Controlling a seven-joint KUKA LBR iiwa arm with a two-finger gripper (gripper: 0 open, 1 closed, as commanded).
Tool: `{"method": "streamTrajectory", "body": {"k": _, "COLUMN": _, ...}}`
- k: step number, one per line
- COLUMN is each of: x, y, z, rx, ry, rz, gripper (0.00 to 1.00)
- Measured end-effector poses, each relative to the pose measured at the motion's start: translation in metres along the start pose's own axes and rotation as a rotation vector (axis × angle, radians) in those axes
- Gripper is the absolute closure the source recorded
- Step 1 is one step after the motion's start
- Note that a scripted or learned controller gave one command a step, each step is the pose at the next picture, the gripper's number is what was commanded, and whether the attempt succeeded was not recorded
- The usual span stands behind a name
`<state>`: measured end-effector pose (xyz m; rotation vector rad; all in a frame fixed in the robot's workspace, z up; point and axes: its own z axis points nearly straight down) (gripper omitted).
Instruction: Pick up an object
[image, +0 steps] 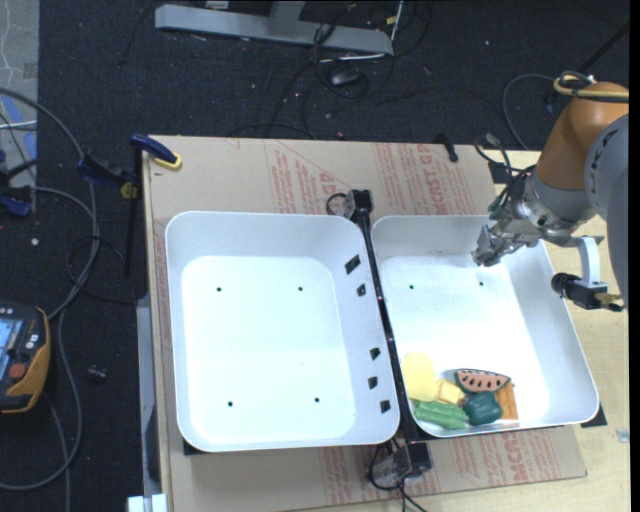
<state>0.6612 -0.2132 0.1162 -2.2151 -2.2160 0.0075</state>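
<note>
Several small toy foods lie bunched in the near corner of the right bin (520, 330): a yellow piece (421, 377), a green pickle-like piece (440, 415), a watermelon slice (483, 380), a dark teal piece (483, 408) and an orange piece (508, 402). My gripper (487, 254) hangs over the far right part of the same bin, well away from the pile, with its tips pointing down and to the left. Nothing shows between its tips.
The left bin (200, 330) stands beside the right one, with a black clip strip (372, 300) along the shared rim. A blue and yellow clamp (155, 152) sits at the bench's far left corner. Cables run across the dark floor behind.
</note>
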Motion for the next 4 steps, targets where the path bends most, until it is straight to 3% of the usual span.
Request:
{"method": "streamTrajectory", "body": {"k": 1, "x": -0.001, "y": 0.003, "z": -0.017, "rx": -0.011, "ry": -0.003, "rz": -0.001, "gripper": 1.00}}
{"method": "streamTrajectory", "body": {"k": 3, "x": 0.000, "y": 0.003, "z": -0.037, "rx": -0.011, "ry": -0.004, "rz": -0.003, "gripper": 1.00}}
{"method": "streamTrajectory", "body": {"k": 4, "x": 0.035, "y": -0.020, "z": -0.013, "rx": -0.007, "ry": -0.001, "rz": 0.002, "gripper": 1.00}}
